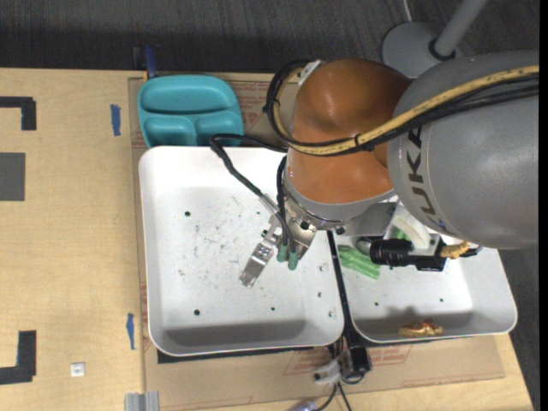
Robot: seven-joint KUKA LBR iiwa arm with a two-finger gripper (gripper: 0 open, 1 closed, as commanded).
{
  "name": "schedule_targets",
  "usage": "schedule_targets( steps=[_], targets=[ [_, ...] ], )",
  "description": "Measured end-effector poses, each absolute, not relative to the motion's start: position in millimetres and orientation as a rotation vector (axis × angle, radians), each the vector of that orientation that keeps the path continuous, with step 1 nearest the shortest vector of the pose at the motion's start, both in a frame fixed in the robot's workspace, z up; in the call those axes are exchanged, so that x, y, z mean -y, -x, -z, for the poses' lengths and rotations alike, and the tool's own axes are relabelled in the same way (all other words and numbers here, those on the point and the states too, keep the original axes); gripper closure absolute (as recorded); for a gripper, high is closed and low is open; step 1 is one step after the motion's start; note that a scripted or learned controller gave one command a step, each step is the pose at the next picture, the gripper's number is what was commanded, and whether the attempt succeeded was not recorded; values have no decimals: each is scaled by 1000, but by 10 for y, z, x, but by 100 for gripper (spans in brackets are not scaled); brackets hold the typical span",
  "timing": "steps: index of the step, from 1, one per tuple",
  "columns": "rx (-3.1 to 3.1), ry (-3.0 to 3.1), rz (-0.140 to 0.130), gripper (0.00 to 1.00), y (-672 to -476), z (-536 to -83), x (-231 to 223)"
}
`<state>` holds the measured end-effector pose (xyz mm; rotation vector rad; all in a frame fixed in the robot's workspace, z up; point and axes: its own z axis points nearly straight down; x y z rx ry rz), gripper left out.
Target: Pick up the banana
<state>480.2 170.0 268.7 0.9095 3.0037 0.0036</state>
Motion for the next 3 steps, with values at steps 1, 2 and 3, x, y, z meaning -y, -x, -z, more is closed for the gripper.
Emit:
schedule_targets(
  steps=[1,2,3],
  targets=[
    [-2964,-1037,-2,0,-4798,-860,-2185],
    [-2980,-1036,-2,100,-4769,-963,-2225],
    [-2979,-1036,-4,100,-4773,-1061,-2228]
  ],
)
